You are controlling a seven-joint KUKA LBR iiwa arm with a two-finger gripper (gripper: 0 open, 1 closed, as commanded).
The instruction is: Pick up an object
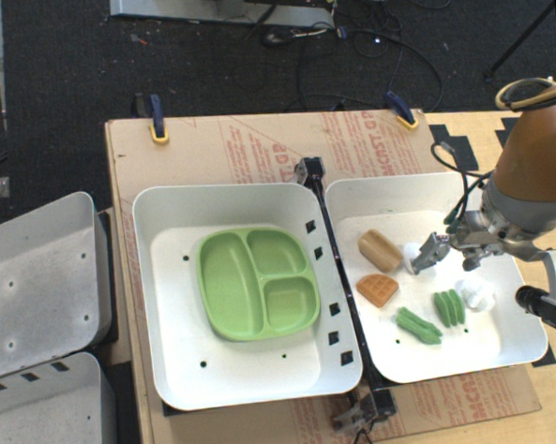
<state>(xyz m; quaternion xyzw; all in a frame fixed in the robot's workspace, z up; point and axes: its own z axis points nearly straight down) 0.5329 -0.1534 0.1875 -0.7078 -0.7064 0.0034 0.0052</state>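
The hand (pixel 430 252) hovers at centre right of the frame, over the right bin (pixel 520 347); its spread cannot be determined. The bread roll (pixel 380 249) lies just left of it, the waffle (pixel 378 289) lower left, and the green pods (pixel 432 317) below.
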